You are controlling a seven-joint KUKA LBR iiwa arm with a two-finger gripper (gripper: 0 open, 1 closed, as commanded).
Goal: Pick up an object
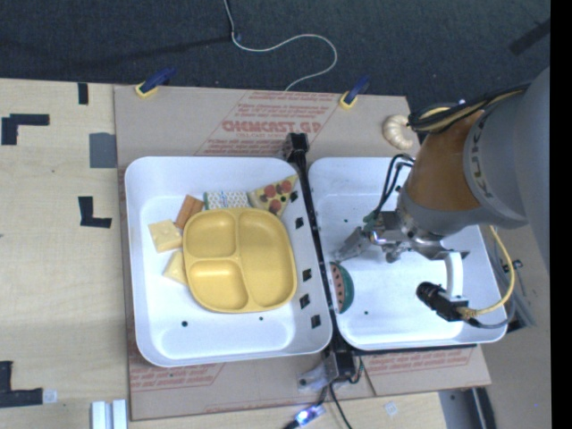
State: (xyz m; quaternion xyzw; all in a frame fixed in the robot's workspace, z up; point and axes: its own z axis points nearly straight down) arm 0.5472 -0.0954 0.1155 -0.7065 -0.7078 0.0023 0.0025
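My gripper hangs low over the left half of the right bin, open, with nothing between its fingers. A watermelon slice lies just below and left of it, against the bin's left wall, apart from the fingers. The left bin holds a yellow divided plate. Around the plate lie a square cracker, a brown piece, a pizza slice and a pale yellow wedge.
The grey arm with its orange band covers the right bin's upper right. A black cable plug hangs near the bin's lower right. A beige object sits on the cardboard behind the right bin.
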